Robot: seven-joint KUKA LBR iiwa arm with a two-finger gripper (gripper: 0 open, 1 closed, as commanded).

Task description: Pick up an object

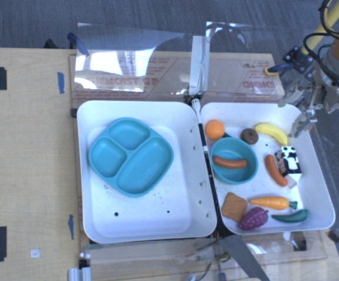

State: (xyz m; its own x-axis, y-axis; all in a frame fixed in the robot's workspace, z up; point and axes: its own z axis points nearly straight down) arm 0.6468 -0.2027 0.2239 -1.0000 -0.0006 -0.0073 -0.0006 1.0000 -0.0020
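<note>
camera view: fixed above the desk (23, 157), looking down at a slant on two white bins set side by side.
left bin (93, 215): carries a blue divided plate (131, 156), with nothing lying on the plate.
right bin (318, 198): carries all the small things, crowded close together.
blue bowl (233, 160): sits near the left wall of the right bin, with a sausage (230, 162) lying inside it.
far row: an orange (214, 129), a brown kiwi (249, 136) and a banana (272, 133) lie along the far side of the right bin.
right side: a second sausage (274, 170) lies just beside a black and white block (288, 160).
near row: a cracker (233, 207), a bunch of grapes (253, 218), a carrot (270, 202) and a green pepper (290, 216) lie near the front wall.
gripper (302, 123): hangs at the far right corner of the right bin, beside the banana's right end; whether it is wide or narrow cannot be told at this size, and nothing shows in its grasp.
step in hand: by the look of it, the approach; no object is lifted yet.
next move: probably a descent onto one thing, the banana being nearest; it calls for settling squarely over the chosen thing and clear of the bin wall.
</note>
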